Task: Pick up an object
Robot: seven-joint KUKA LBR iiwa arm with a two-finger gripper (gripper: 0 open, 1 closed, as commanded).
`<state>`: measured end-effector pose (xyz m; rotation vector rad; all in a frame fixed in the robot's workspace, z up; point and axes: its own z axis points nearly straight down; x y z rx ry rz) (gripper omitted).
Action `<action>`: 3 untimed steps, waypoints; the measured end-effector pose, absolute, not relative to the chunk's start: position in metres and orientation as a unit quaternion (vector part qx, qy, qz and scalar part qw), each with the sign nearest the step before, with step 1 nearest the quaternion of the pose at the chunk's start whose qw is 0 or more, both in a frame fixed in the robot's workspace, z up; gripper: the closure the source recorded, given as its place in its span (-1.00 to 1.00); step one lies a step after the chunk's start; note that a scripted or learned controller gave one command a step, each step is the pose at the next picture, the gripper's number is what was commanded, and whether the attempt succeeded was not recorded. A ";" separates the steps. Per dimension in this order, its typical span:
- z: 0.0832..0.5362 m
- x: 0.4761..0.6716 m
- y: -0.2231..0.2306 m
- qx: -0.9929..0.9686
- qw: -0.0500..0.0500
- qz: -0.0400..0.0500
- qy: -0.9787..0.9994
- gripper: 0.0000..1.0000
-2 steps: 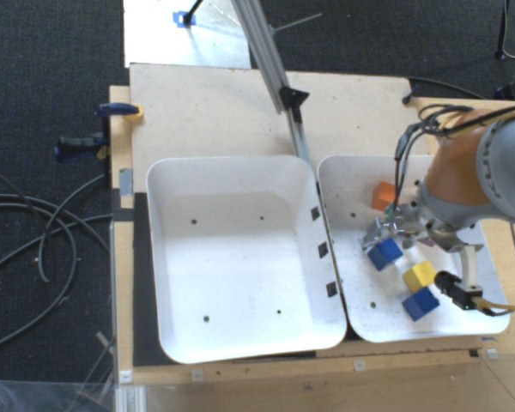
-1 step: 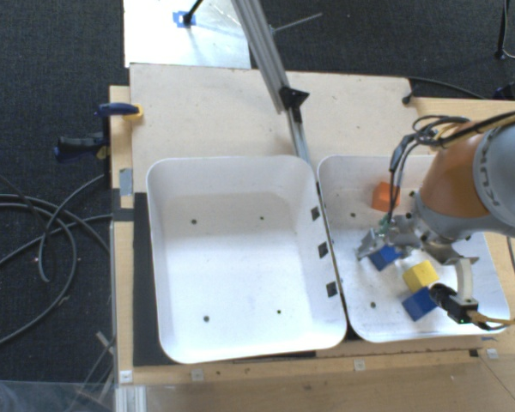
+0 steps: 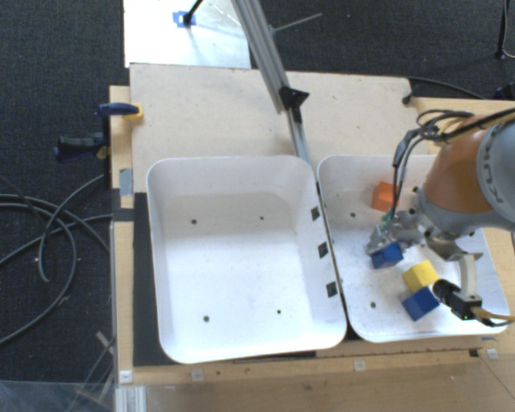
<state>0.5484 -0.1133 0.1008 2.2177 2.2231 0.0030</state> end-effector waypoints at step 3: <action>0.204 0.559 0.060 0.702 -0.001 0.002 0.712 1.00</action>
